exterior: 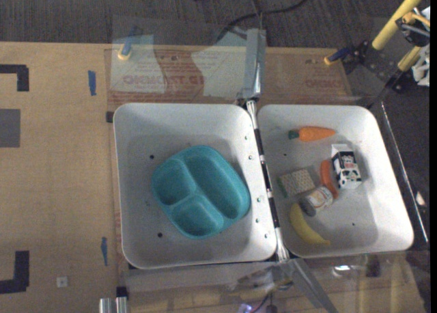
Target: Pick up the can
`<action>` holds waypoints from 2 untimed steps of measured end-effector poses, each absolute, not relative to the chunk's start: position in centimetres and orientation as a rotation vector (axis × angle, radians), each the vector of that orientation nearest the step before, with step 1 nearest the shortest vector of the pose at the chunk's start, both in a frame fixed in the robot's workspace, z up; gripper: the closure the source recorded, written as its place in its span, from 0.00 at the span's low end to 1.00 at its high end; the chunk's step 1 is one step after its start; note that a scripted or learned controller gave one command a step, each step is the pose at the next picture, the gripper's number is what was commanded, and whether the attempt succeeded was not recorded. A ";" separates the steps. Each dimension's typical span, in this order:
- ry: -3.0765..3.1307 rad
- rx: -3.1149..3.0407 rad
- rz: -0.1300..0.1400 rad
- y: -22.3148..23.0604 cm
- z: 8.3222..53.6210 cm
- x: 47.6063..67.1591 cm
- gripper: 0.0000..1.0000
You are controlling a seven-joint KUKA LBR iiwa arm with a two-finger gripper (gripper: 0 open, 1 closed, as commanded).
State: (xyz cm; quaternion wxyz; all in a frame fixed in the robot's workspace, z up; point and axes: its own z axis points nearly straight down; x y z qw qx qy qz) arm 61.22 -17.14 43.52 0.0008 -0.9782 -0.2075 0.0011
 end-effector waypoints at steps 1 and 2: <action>-0.605 -3.083 0.001 -22.5 43.5 64.6 1.00; -0.311 -3.126 -0.001 -22.6 43.5 65.8 1.00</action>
